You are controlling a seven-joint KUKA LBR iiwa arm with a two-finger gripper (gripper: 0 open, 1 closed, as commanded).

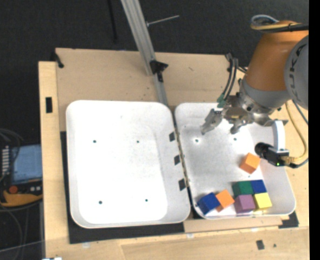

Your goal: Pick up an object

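While gripper (223, 124) hovers jaws spread, empty, over right bin (203, 161) upper part: lone orange cube (250, 162) nearest, apart from clustered cubes (241, 196) at front edge. Centre above it, descend straight.

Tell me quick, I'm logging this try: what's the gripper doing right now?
Two-finger gripper: open, fingers spread, nothing between them, above the right shallow white bin, apart from the small coloured cubes.

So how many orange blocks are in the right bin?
2. One orange block lies alone near the bin's right side; the other orange block sits at the near edge beside the blue block. None seems hidden.
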